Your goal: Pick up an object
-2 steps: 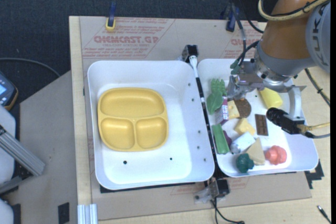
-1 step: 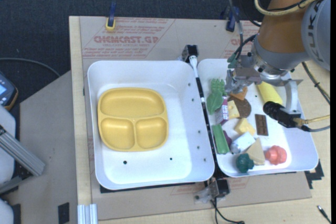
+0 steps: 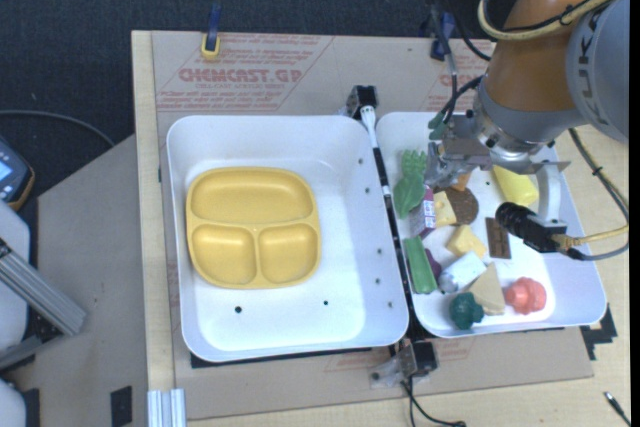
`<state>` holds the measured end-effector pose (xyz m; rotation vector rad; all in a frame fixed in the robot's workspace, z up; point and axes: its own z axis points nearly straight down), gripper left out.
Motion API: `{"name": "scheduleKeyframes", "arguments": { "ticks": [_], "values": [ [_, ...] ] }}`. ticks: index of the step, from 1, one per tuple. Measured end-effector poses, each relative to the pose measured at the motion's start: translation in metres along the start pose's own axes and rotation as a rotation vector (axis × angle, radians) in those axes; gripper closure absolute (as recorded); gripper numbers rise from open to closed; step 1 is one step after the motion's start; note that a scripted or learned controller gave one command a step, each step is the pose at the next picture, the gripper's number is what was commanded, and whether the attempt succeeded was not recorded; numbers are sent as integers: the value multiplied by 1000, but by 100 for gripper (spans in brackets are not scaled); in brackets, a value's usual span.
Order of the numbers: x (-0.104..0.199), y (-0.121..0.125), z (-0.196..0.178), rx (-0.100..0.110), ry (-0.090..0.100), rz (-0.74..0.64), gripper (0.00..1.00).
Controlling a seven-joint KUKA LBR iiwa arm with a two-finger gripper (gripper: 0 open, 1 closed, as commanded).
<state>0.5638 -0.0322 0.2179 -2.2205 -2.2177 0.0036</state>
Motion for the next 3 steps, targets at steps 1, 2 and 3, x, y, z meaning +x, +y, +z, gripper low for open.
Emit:
{"name": "scheduleKeyframes", "arguments": {
  "ticks": [1,2,3],
  "values": [
    [-2,-3,2,-1,0,0,100],
    [-8,-3,3,-1,0,-1,100],
    [-8,-8,-16,-8,-1,-2,100]
  ]
}}
